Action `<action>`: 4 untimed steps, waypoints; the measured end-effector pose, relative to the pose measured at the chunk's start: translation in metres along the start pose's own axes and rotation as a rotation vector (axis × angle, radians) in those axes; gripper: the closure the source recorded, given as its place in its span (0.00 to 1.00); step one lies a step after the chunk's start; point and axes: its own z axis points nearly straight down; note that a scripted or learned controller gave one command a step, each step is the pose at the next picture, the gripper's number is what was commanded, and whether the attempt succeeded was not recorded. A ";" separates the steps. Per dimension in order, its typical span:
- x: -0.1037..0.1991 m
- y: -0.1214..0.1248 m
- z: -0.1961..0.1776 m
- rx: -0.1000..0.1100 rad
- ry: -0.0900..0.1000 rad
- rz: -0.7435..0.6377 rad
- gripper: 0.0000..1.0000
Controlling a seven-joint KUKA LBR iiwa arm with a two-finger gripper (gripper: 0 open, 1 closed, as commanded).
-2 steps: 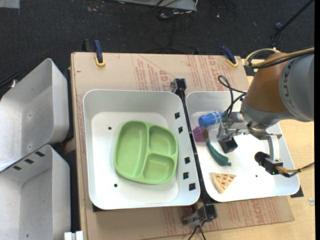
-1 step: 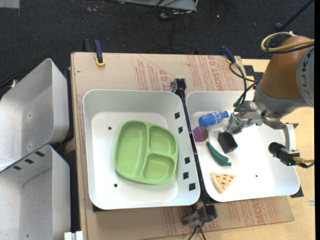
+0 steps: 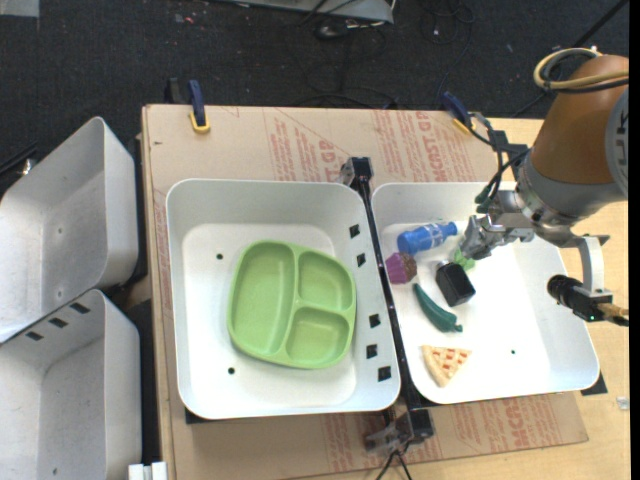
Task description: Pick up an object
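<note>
A small black block-shaped object (image 3: 456,284) is lying in the right white plastic bin (image 3: 560,368), a little toward twelve o'clock from the bin's middle. The grey two-finger gripper (image 3: 471,253) is hanging just above it at its one o'clock; whether the fingers are spread or clenched cannot be told, and nothing is visibly between them. A dark green curved pod-like toy (image 3: 436,307) is lying just beside the block at seven o'clock, seemingly touching it. A blue plastic bottle (image 3: 426,236) is sitting near at eleven o'clock, a purple chunky toy (image 3: 401,267) at nine o'clock, and a toy pizza slice (image 3: 445,362) well apart at six. The left white bin (image 3: 190,368) is holding a light green divided plate (image 3: 292,305). Judging from the crowding, a descent could nudge the block against the pod, or the fingers could straddle both and slip
</note>
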 end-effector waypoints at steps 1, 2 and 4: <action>0.056 0.016 0.006 0.002 0.002 -0.006 1.00; 0.101 0.034 -0.009 0.000 0.002 -0.006 1.00; 0.197 0.067 -0.001 0.000 0.002 -0.005 1.00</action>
